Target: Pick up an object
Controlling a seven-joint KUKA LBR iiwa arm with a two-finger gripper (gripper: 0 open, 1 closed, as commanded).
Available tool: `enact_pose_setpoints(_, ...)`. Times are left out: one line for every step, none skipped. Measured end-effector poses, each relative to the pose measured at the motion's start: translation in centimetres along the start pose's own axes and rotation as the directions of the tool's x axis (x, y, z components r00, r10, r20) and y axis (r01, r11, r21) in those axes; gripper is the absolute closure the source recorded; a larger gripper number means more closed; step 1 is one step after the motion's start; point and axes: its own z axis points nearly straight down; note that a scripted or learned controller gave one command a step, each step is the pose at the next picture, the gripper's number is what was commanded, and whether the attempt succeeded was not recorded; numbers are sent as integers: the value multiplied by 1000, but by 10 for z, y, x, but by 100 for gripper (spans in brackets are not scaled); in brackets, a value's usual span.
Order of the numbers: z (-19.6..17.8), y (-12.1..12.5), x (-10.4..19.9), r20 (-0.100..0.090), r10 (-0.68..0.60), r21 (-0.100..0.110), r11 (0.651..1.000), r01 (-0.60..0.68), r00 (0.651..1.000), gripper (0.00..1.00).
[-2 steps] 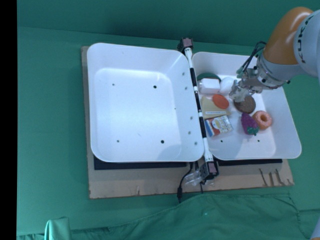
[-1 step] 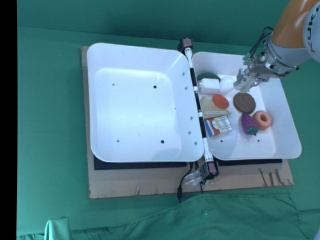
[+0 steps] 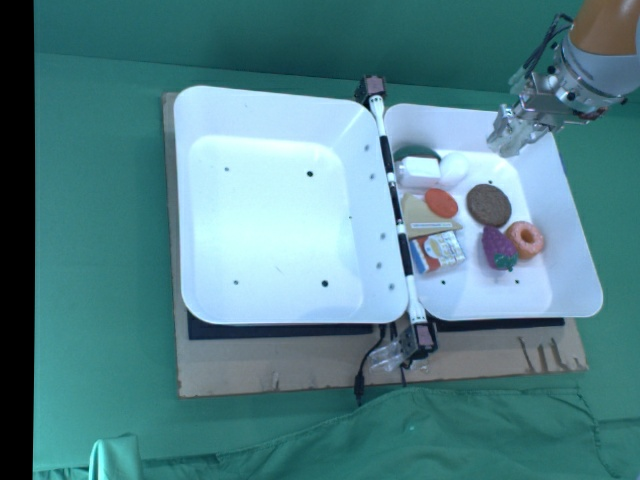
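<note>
The gripper hangs over the right bin's far edge, fingers narrow and holding nothing, likely poised above the toys.

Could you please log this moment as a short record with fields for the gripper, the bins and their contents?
gripper: above the far edge of the right bin, nothing seen between its fingers
right bin contents: brown cookie, pink doughnut, purple grapes, orange disc, small carton, white items
left bin: beside the right bin
</note>
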Motion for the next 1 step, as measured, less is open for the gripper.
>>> enact_pose_setpoints(-55, 0, 9, -1, -1, 1, 1000, 1, 1000, 100)
